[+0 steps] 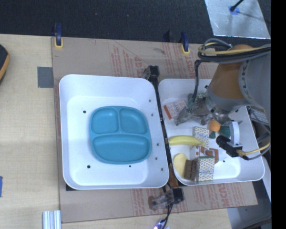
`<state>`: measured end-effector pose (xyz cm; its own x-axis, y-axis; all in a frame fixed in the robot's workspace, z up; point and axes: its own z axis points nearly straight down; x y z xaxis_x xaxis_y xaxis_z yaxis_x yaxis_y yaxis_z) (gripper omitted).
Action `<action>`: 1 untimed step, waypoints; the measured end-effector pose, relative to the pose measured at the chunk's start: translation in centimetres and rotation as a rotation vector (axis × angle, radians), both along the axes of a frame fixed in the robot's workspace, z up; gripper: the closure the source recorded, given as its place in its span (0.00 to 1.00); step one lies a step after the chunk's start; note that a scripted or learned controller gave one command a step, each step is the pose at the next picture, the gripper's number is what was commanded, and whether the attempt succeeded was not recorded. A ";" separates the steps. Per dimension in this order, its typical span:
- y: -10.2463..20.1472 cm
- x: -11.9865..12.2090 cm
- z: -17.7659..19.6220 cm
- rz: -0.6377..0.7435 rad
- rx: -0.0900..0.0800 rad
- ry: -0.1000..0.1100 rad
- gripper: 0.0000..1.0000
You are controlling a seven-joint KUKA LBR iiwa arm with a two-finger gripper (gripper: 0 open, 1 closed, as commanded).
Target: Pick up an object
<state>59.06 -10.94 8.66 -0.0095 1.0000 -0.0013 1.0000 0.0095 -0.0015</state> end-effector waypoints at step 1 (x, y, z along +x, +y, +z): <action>-3.0 6.1 0.2 -0.010 0.009 0.037 0.00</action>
<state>65.15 -13.90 8.89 0.0010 1.0000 0.0079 0.9993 -0.0007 -0.0386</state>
